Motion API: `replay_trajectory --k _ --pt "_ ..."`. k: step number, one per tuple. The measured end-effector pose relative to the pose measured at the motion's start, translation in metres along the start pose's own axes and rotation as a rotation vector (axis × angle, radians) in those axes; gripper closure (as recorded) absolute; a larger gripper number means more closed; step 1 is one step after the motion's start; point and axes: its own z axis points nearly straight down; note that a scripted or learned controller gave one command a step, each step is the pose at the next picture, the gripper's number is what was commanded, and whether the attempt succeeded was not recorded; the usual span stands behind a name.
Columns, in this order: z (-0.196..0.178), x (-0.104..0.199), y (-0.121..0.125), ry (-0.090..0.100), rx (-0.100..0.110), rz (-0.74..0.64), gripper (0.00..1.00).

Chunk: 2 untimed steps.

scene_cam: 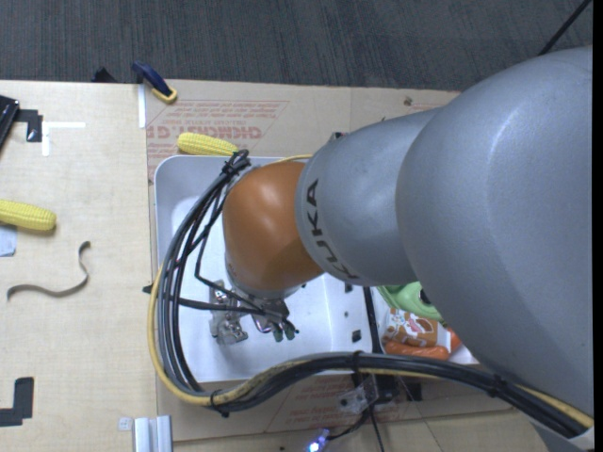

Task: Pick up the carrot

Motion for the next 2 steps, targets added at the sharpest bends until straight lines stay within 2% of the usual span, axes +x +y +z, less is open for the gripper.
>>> replay_trajectory --k 1,2 --pt "-0.0006 -0.0001 -0.0003 -0.003 -0.001 -0.397 1.00" --pt "0.0004 0.0059 -0.0048 0.001 0.000 -0.104 1.00"
